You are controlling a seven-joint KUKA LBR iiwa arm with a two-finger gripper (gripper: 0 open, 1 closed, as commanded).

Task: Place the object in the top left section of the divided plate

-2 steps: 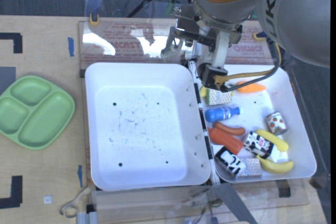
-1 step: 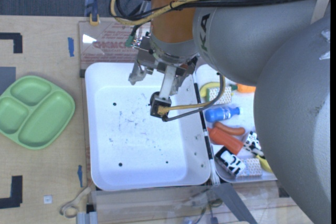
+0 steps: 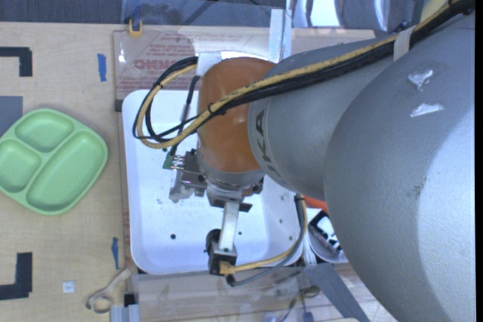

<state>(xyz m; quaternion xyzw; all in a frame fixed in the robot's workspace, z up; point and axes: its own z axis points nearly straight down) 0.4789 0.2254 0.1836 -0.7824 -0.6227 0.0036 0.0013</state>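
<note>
Pincer (image 3: pixel 183 185) hangs low in the left bin (image 3: pixel 143 237), screened by the arm. Open or closed, can't tell, nor where the object lies. Best to rise straight clear, then cross left to the green plate (image 3: pixel 72 171), aiming for its far-left section (image 3: pixel 44 129).

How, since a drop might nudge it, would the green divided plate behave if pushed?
The green divided plate looks like moulded plastic, so probably stiff and light. It lies flat and low on the wooden bench, so likely slides rather than tips.
</note>
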